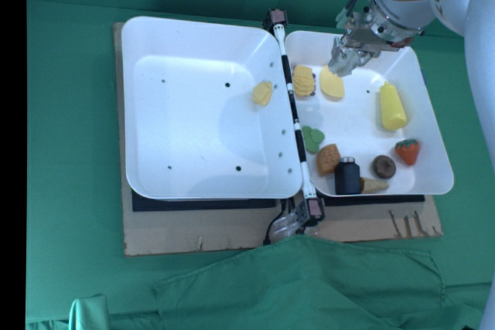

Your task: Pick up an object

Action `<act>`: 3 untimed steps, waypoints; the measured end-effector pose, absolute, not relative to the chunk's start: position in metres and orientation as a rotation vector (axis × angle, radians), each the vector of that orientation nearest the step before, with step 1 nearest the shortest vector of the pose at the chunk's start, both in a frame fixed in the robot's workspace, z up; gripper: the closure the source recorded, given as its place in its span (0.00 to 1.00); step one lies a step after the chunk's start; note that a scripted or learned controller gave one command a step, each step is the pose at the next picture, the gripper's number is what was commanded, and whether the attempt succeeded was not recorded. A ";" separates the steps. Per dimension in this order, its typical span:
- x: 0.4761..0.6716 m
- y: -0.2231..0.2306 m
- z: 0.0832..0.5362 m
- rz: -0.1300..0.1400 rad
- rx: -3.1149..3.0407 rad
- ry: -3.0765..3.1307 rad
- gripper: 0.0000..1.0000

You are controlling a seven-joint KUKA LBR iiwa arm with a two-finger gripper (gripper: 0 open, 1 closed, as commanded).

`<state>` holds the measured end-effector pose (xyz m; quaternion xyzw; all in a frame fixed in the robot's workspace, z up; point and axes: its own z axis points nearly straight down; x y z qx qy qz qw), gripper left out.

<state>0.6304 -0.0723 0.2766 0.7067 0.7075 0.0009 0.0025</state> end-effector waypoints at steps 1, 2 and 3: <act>0.579 -0.133 0.237 -0.012 2.237 2.211 1.00; 0.621 -0.112 0.203 -0.004 2.222 2.218 1.00; 0.680 -0.058 0.282 0.011 2.211 2.219 1.00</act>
